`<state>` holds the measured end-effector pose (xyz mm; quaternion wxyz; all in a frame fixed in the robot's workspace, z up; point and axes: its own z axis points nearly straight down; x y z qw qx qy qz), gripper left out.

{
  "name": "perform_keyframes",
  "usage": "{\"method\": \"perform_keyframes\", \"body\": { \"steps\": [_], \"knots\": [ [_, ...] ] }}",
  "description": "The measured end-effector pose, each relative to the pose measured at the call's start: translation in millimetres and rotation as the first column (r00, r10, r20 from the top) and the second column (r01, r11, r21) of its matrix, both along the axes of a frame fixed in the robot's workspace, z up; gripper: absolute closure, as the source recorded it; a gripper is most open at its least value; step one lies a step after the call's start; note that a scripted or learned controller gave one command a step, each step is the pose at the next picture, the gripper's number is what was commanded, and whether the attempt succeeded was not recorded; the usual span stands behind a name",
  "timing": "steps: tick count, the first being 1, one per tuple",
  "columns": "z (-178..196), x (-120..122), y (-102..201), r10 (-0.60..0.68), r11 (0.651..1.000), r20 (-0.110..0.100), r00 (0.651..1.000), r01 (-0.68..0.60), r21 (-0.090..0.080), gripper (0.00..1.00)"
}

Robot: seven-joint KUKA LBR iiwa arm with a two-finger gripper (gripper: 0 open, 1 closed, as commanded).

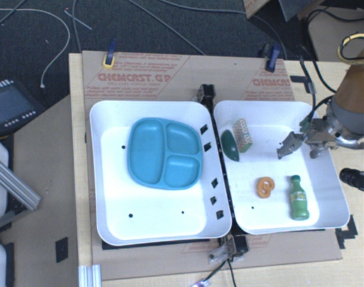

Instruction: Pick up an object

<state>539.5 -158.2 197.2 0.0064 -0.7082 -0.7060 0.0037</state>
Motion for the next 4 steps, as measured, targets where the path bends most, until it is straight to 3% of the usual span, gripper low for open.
{"method": "perform_keyframes", "body": {
  "steps": [1,2,3,4],
  "knots": [
    [7,3,0,0.003,1.0,0.013,1.0,-0.003,-0.003,0.0],
    [-39,-6,0,0.002,1.0,0.007,1.0,-0.002,-0.001,0.0],
    [-90,3,4,0.004,1.0,0.008,1.0,-0.004,-0.001,0.0],
    [-114,3,5,0.004,1.0,0.01,1.0,-0.004,-0.001,0.0]
  ]
}}
